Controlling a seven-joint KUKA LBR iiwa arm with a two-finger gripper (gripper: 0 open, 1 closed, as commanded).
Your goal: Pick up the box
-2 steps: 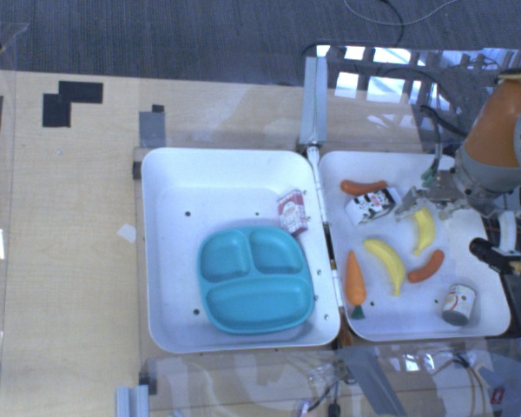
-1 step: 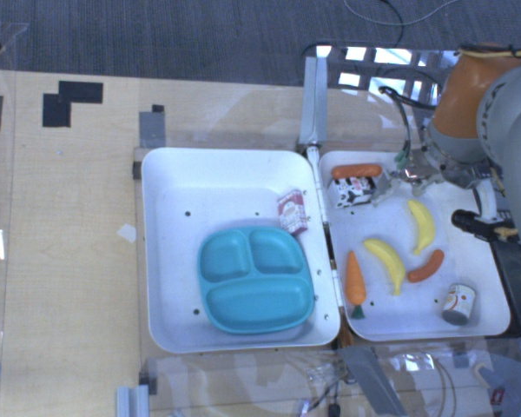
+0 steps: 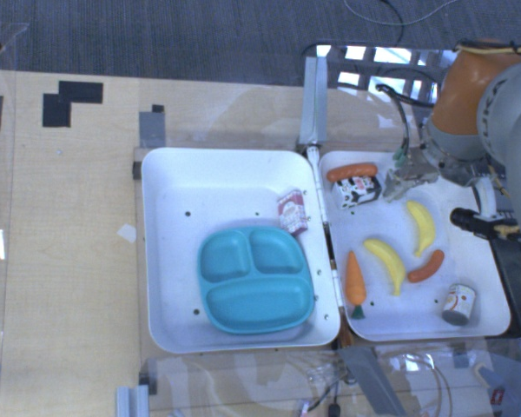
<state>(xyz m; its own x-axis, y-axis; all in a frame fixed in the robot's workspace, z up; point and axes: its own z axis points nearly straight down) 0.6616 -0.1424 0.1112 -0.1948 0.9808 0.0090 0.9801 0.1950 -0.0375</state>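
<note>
While the box (image 3: 357,190) sat near the far left corner of the right bin (image 3: 495,324), the gripper (image 3: 405,179) hung just right of it, close beside; whether it touched, or how its grip stood, couldn't be told. Box ran roughly left-right. A sausage (image 3: 351,172) lay touching its far side, tight for clearance. Bananas (image 3: 423,225), a carrot (image 3: 354,281) and a can (image 3: 457,303) lay nearer the front. A blue tray (image 3: 255,279) and a packet (image 3: 293,212) sat in the left bin (image 3: 169,189).

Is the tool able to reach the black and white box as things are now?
Probably yes. The tool is just right of the box, nothing between them; a sausage lies close behind the box.
</note>
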